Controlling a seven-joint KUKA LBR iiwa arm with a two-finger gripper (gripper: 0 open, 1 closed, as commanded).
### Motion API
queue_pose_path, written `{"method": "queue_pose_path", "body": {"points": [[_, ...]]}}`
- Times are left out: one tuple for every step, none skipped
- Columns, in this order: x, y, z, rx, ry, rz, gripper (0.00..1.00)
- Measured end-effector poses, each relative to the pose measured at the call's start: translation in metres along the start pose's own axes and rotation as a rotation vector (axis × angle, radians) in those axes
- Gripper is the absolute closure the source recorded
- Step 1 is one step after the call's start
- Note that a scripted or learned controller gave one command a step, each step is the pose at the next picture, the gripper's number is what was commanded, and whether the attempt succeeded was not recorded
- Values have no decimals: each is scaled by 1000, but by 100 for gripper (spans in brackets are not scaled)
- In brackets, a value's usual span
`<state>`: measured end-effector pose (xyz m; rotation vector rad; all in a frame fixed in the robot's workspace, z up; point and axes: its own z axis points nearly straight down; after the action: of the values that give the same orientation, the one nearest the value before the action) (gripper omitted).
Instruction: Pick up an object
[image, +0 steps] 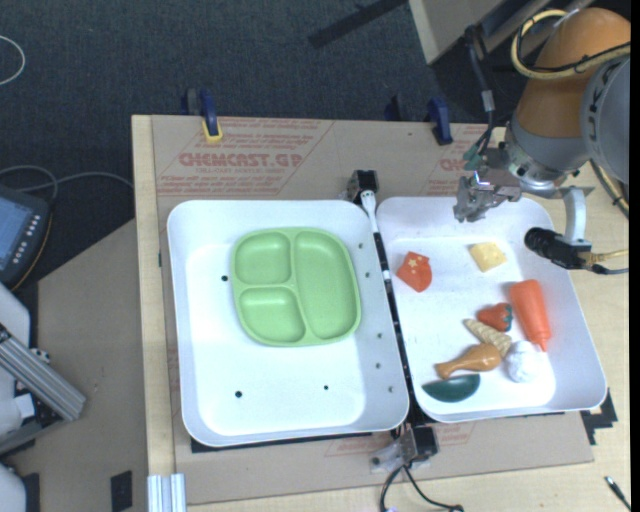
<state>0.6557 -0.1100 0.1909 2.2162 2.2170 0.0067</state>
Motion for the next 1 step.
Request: {"method": "queue_pose_path", "body": {"points": [[0,1,-37,1,0,-1,100]]}}
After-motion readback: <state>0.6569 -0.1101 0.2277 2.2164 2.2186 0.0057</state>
